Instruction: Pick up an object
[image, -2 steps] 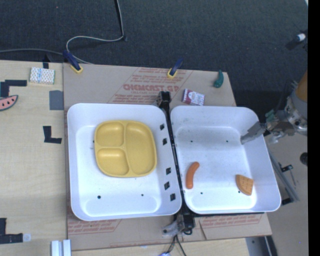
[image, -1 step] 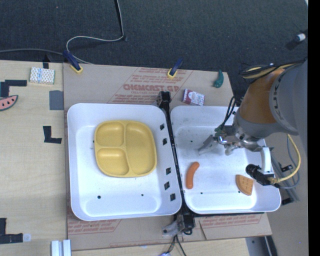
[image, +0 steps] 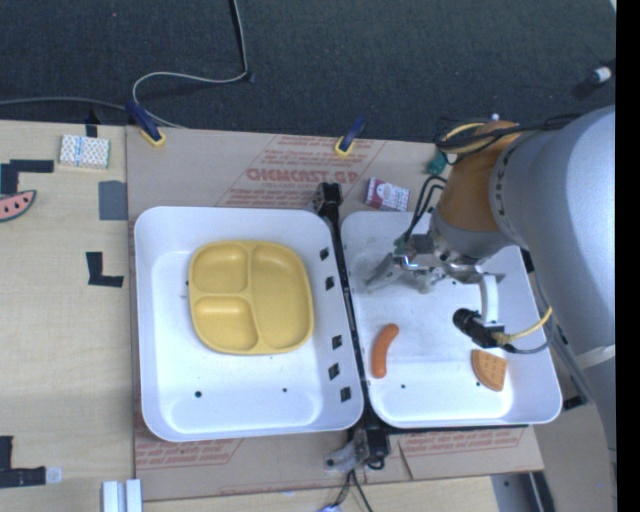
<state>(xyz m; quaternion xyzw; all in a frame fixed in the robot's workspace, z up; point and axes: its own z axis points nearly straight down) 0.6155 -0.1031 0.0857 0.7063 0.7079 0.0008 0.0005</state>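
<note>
Sausage (image: 384, 349), the nearest pickable item, lies near six o'clock of the gripper (image: 378, 272), whose jaws stand spread and bare, its long axis running twelve-to-six on the right bin (image: 440, 400) floor, cracker (image: 489, 369) farther off.

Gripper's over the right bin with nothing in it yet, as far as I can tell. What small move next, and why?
Probably shift the gripper toward the near edge of the right white bin and lower it over the orange sausage-shaped toy. Its open fingers hold nothing, and that toy lies apart from the tan cracker-like piece, with room around it.
</note>
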